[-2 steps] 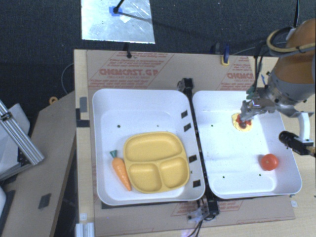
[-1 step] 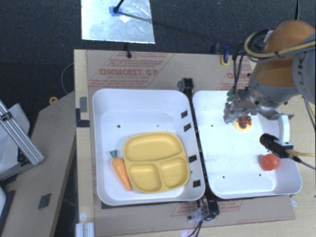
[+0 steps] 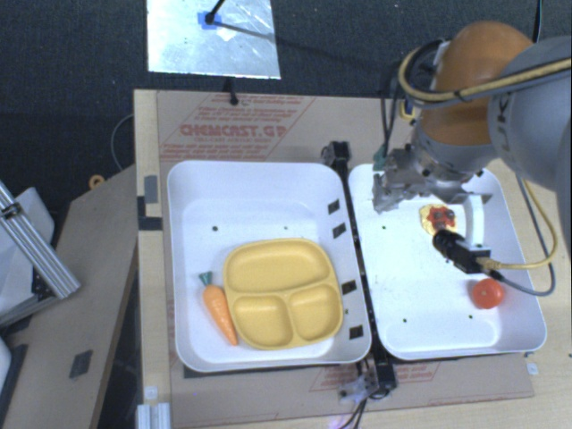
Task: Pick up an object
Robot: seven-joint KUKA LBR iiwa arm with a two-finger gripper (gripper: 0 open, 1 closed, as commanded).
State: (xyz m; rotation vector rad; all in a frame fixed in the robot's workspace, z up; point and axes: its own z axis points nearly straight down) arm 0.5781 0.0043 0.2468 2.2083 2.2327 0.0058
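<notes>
A shiny metal sheet (image 3: 213,25) lies on dark carpet at the upper left of the frame, a blue patch near its top; an aluminium rail (image 3: 31,244) slants at the left edge; a brown board (image 3: 241,123) printed with red lettering sits under 2 white bins (image 3: 259,186); black clips (image 3: 338,155) mark the seam at frame centre.

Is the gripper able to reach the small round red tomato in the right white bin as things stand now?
Probably yes. The small round red tomato lies uncovered on the floor of the right white bin, with nothing over it, and the gripper hangs over the same bin.
</notes>
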